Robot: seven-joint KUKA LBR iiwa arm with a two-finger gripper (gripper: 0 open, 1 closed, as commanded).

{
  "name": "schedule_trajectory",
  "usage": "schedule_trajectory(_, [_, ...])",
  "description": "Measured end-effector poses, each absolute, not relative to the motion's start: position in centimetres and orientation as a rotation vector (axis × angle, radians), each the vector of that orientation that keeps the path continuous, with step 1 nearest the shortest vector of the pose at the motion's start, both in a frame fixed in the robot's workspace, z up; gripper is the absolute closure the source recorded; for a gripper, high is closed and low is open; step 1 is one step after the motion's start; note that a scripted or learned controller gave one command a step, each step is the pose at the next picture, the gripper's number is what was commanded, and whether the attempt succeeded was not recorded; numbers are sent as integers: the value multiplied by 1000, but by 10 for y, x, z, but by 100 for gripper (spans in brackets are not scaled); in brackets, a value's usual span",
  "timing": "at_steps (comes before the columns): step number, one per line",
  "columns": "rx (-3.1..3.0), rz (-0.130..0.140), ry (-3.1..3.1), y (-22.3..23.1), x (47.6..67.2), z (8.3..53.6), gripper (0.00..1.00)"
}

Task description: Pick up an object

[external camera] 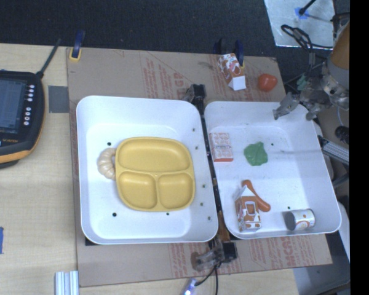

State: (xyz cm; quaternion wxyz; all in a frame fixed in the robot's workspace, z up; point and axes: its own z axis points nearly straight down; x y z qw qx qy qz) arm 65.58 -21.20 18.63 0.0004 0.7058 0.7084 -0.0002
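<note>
Hand (pixel 290 107) hangs over right bin's (pixel 307 165) far-right corner; grip state unclear, nothing visibly held. Candidates lie nearer: green lump (pixel 256 153), small carton (pixel 248 210), can (pixel 299 219). Risk: descending here strikes bin rim; can may roll away.

— Where does the camera sit?
— High above the bench, tilted down on the left bin (pixel 92 165), far enough to take in the right bin (pixel 307 158) beside it and the orange-edged tablet (pixel 12 115) left of it.
</note>
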Motion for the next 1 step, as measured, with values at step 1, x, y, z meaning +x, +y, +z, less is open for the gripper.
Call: schedule_trajectory(1, [2217, -5, 2230, -200, 591, 144, 0])
